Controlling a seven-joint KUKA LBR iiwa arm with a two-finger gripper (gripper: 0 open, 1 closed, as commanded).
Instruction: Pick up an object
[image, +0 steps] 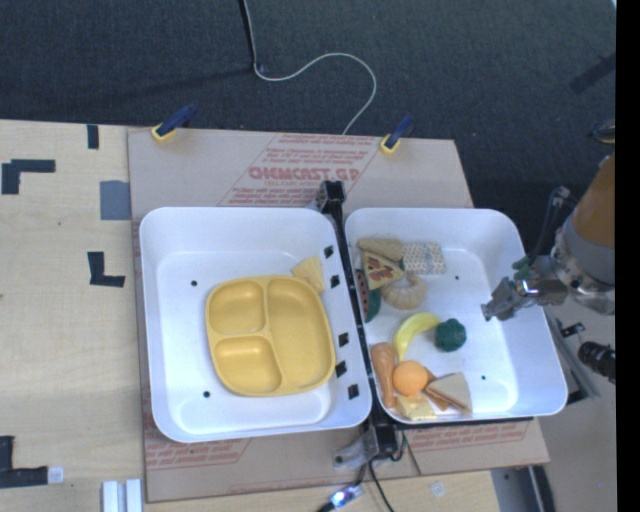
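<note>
Toy food lies in the right bin (500, 235): a pizza slice (380, 268), a speckled block (426, 258), a pale bun (405, 292), a yellow banana (415, 328), a dark green ball (450, 335), an orange (410, 378), a carrot (383, 363) and a sandwich wedge (450, 392). My gripper (505, 300) hangs above the right side of this bin, to the right of the green ball and apart from every item. Nothing shows in its grasp.
The left bin (165, 300) holds a yellow divided tray (270, 335) and a pale yellow wedge (310, 270) at its far right. The bins rest on cardboard (300, 165) held by clamps. A white cable (320, 65) loops behind.
</note>
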